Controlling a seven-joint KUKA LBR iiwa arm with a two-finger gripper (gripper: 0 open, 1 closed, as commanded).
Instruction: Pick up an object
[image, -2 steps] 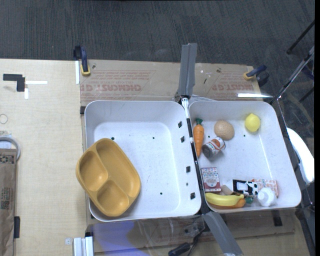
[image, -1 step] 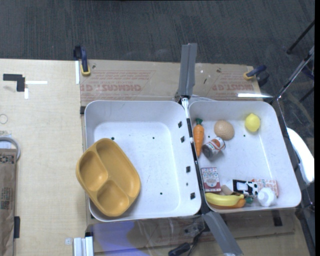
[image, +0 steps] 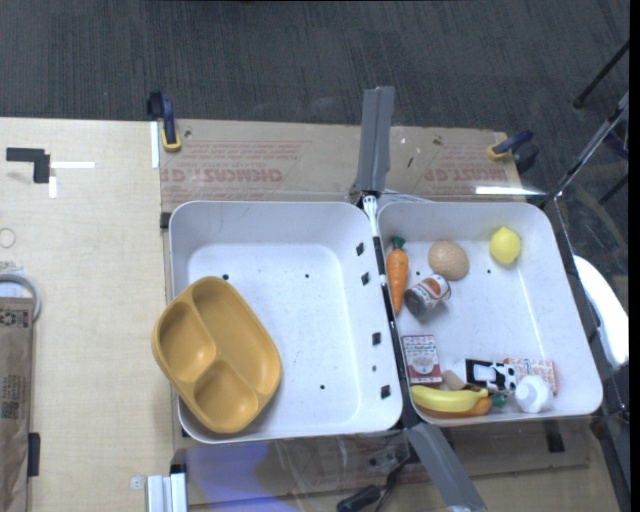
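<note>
The right bin (image: 560, 260) holds several small objects. A carrot (image: 397, 274) lies along its left wall. Beside it are a tan egg-shaped object (image: 449, 259), a small can (image: 427, 295) on its side and a yellow lemon (image: 505, 245). Near the front wall lie a red-and-white packet (image: 422, 359), a banana (image: 450, 400), a black-and-white carton (image: 492, 375), another small packet (image: 532, 368) and a white bottle (image: 532, 393). A yellow divided plate (image: 215, 353) rests in the left bin (image: 300, 225), leaning over its front-left corner.
A grey divider post (image: 376, 140) rises behind the seam between the bins. Clamps (image: 160, 115) sit on the cardboard at the back. A light wooden bench (image: 80, 300) stretches to the left.
</note>
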